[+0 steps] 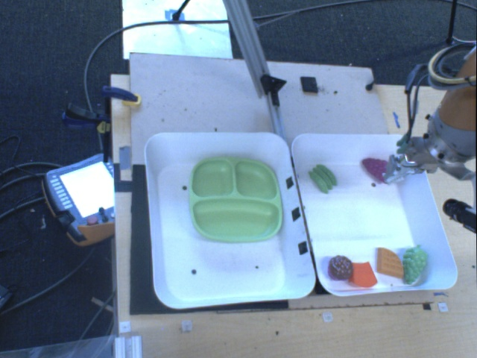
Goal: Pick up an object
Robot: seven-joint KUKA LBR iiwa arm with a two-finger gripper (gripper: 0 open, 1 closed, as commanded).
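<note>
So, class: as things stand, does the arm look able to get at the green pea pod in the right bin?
Probably yes. The pea pod lies alone on bare bin floor, apart from the purple piece beside the gripper, with nothing lying across the way.

You see two smooth, faintly glossy white plastic bins (pixel 223 289), a matt green plastic plate (pixel 236 200) at nine o'clock, and a dull metal gripper (pixel 402 166) at three o'clock.
</note>
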